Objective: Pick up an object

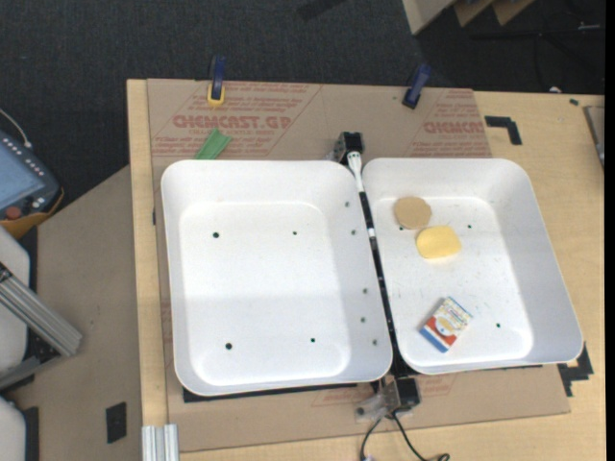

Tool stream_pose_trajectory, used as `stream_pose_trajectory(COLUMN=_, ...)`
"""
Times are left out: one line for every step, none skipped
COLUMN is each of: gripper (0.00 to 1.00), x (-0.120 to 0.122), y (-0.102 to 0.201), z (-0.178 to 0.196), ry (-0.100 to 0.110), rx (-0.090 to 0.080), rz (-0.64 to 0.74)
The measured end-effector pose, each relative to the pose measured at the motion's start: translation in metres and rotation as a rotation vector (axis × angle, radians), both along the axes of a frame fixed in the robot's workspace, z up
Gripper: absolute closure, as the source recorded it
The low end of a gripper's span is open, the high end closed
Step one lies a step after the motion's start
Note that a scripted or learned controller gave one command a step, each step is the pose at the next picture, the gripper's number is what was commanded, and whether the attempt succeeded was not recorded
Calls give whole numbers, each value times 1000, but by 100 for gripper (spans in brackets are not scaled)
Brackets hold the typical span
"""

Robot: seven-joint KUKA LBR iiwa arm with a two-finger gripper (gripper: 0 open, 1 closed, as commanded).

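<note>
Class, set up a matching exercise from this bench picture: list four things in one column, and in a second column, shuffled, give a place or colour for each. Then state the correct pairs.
Column 1
1. tan round disc
2. yellow block
3. small printed packet
4. green strip

Column 2
A. on the cardboard, above the left bin
B. near the front edge of the right bin
C. pale yellow, mid right bin
D. nearest the divider, upper right bin

Pairs: 1-D, 2-C, 3-B, 4-A
</note>
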State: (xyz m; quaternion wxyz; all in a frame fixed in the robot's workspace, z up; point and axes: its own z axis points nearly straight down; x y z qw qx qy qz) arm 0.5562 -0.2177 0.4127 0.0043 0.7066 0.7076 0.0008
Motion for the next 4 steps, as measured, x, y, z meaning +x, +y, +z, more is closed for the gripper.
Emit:
stream_pose_trajectory(gripper=100, x=-23, y=11, z=-60, ry=13, rx=7, rz=-3)
stream_pose_trajectory(gripper=100, x=-79, y=-8, z=-35, ry=7, rx=4, rz=-5)
stream_pose_trajectory(gripper=100, x=-77, y=12, z=-113, ry=14, rx=8, rz=-2)
stream_pose_trajectory(gripper=100, x=18, y=60, z=-70, ry=-3, rx=3, rz=8)
